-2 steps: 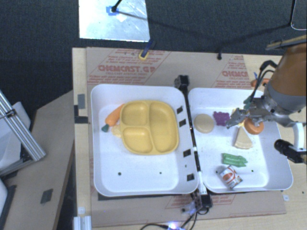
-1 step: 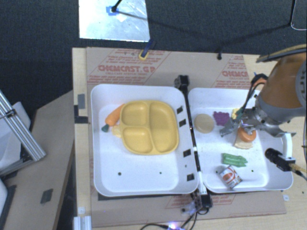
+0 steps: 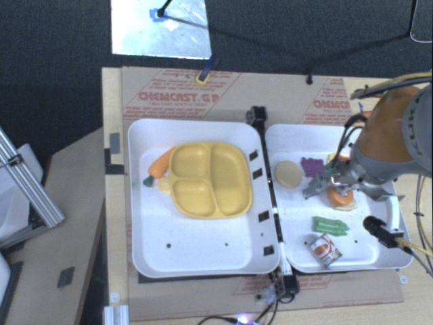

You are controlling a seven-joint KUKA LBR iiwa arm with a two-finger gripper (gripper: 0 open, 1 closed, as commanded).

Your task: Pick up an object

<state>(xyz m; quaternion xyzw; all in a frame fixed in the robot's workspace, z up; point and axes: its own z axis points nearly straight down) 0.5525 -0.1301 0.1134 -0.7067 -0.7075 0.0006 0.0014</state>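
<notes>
In the left bin a divided plate sits centrally with a carrot at its left edge, while the right bin holds a can near its front edge.

cam: single fixed view | position: above the worktop, looking down at a slant | range: mid, both white bins whole in frame, left bin and right bin | arm enters from frame right, over the right bin | floor beyond the far edge | overlap: none, one view
</notes>
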